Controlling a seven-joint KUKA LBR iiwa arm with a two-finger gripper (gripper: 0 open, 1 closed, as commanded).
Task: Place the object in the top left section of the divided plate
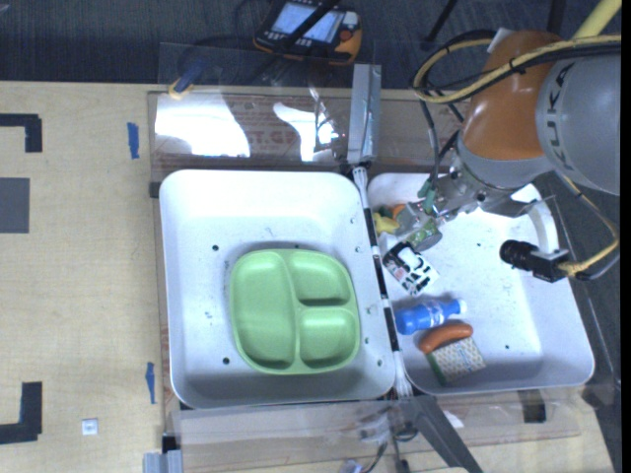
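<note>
The gripper (426,227) hangs low in the right bin (513,358) near the divider; I cannot tell its state. The green plate (294,308) sits centred in the left bin (187,264), with bare floor all round.

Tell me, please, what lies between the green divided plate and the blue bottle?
In the camera view, the raised rims where the two white bins meet lie between the green divided plate and the blue bottle, plus bare white bin floor.

One camera sits high above the bench (69,264) and looks down at a slant on both white bins (187,205).
</note>
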